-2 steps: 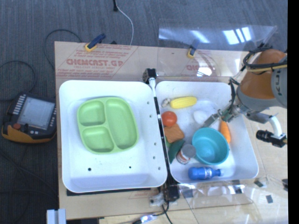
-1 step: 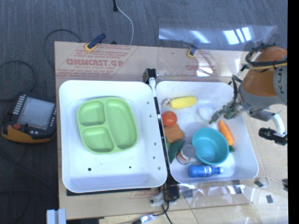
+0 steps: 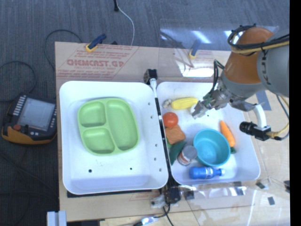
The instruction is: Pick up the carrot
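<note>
Carrot point(image 3: 227, 133) lies just right of the blue bowl point(image 3: 212, 147), slanting, tip toward the near-right; gripper point(image 3: 199, 109) above-left of the bowl; its opening I cannot tell.

1. Red block letters printed on the cardboard sheet point(image 3: 101, 60) behind the left bin read roughly "GIGMCAST.GR"; the exact letters are too blurred to settle.
2. The handheld screen unit point(image 3: 29, 117) left of the worktop shows a display, but nothing on it is legible.

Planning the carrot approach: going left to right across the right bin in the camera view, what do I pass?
Tomato → corn → gripper → blue bowl → carrot.
</note>
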Tool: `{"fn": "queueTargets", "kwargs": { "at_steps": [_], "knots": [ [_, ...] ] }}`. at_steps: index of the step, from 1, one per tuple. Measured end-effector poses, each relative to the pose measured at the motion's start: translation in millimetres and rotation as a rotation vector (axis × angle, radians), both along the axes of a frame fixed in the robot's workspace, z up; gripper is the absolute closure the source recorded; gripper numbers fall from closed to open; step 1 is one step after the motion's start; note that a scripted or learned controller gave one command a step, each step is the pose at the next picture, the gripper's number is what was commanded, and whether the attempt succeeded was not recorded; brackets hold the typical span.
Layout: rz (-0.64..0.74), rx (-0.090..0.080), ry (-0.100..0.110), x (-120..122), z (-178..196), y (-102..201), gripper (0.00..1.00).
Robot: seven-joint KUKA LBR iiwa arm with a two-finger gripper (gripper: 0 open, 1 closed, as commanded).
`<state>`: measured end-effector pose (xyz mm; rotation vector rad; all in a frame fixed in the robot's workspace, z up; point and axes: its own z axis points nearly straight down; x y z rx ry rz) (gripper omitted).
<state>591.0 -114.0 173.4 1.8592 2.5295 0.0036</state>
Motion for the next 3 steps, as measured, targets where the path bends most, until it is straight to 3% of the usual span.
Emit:
{"fn": "queueTargets", "kwargs": {
  "at_steps": [1,2,3],
  "knots": [
    [0.259,-0.01,-0.002,63.5,48.6,-112.3,1.0],
    [0.527,-0.01,-0.008,73.1,-73.3,-108.7,1.0],
    [0.527,0.002,0.008,69.2,-78.4,-107.0,0.0]
  ]
}}
